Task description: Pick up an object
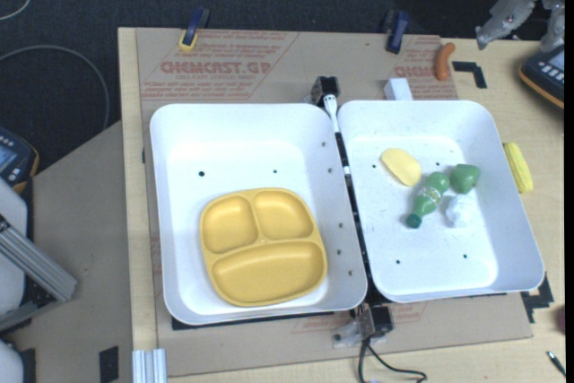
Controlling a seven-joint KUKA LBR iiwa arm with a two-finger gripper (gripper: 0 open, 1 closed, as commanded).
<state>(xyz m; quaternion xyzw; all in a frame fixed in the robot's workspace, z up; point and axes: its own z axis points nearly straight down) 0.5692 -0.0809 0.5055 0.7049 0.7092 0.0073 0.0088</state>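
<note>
A: Where are the candidates for a pick?

B: All in the right-hand shallow white bin (484, 269). A pale yellow oval piece (400, 166) lies toward its middle. Just beside it, lower right, a small green bottle-shaped toy (425, 200) lies at a slant, and a rounded green lump (465, 178) sits at its upper end, touching or nearly so. A small whitish, translucent object (458, 211) rests against that cluster.

A: And the left-hand white bin (170, 193)?

B: It holds a yellow plastic plate with three compartments (262, 245), lying flat, nothing on it.

A: The pincer?

B: At the upper right corner there is a grey metallic part (502, 13) that may be the pincer, well apart from the bins. Whether it is wide or narrow, I cannot tell.

A: What could go wrong?

B: My guess: the green pieces and the whitish one are crowded, so a descent there may nudge a neighbour or close on two at once. The bottle looks round and could roll away. The yellow oval seems low and flat, so fingers may slide over it. The plate is broad and would probably be hard to span.
</note>
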